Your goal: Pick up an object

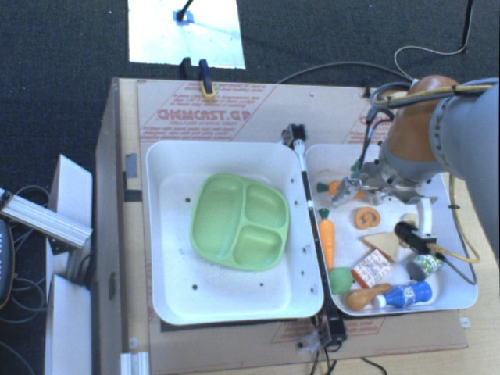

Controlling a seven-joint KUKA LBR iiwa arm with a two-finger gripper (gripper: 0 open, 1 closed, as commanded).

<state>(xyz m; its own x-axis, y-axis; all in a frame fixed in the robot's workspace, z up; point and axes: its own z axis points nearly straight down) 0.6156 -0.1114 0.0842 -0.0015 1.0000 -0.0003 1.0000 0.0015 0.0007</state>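
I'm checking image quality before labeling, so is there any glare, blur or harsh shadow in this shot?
Camera view: strong glare on the pale floor panel at the top, washed nearly white; the green tray and the carrot are evenly lit with soft shadows; the arm looks slightly soft, and the gripper is too small to make out in detail.

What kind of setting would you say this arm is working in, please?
Probably a robotics lab test bench: two white bins taped onto cardboard, toy food such as a carrot, a green divided plate, and loose cables.
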